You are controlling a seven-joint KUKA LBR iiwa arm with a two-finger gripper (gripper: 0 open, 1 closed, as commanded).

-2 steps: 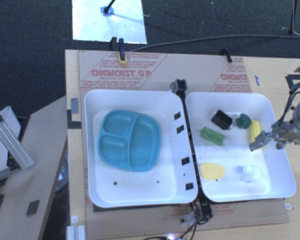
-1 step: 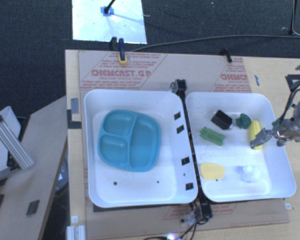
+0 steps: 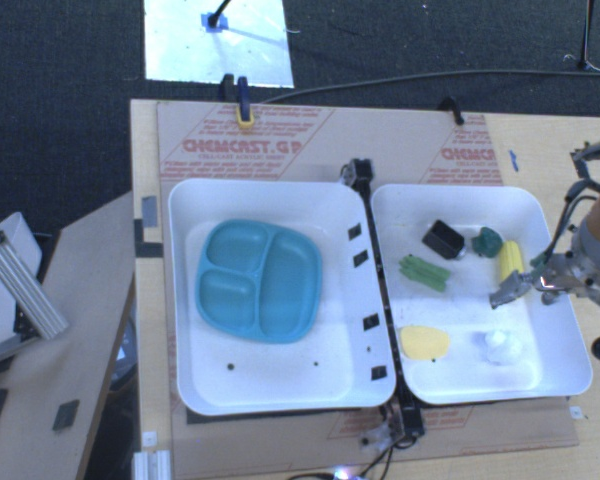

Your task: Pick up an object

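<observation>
The right bin (image 3: 540,213) holds several small objects: a black block (image 3: 443,238), a green ridged piece (image 3: 424,272), a teal lump (image 3: 487,240), a yellow corn-like piece (image 3: 509,259), a flat yellow piece (image 3: 424,343) and a white lump (image 3: 499,346). My gripper (image 3: 526,292) hangs over the right side of this bin, just below the yellow corn-like piece and above the white lump. Its fingers are spread apart, with nothing between them.
The left bin (image 3: 190,208) carries a blue divided plate (image 3: 258,280). A black divider strip (image 3: 372,288) runs between the two bins. The arm's wrist (image 3: 595,253) sits at the right bin's right rim. A metal sheet (image 3: 215,28) lies on the floor behind the bench.
</observation>
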